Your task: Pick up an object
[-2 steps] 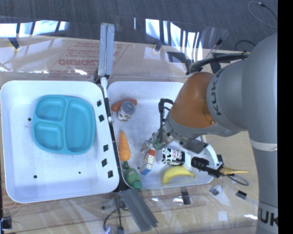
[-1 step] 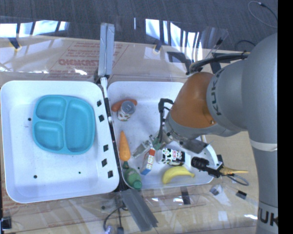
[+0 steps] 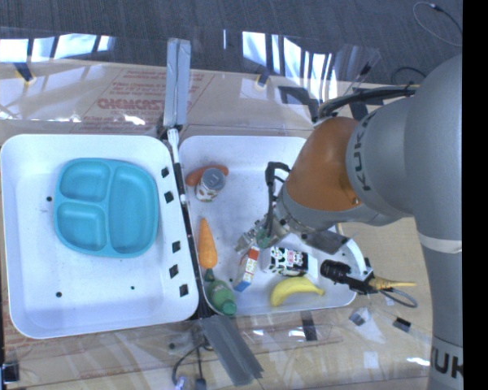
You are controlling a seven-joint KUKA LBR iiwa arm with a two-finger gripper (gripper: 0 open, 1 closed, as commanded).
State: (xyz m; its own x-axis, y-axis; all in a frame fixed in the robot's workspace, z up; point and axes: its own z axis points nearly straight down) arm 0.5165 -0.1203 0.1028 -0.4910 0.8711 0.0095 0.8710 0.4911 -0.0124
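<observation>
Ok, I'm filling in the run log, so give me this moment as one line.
gripper low in right bin | above small tube | grasp not visible | carrot, banana lying loose | blue tray in left bin

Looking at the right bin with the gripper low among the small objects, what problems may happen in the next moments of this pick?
1. The gripper sits among crowded items: the marker-like tube, the cow-patterned object and the banana lie close together, so it may nudge or catch a neighbour instead of one clean target.
2. The carrot and green object lie near the right bin wall, which may block the fingers.
</observation>
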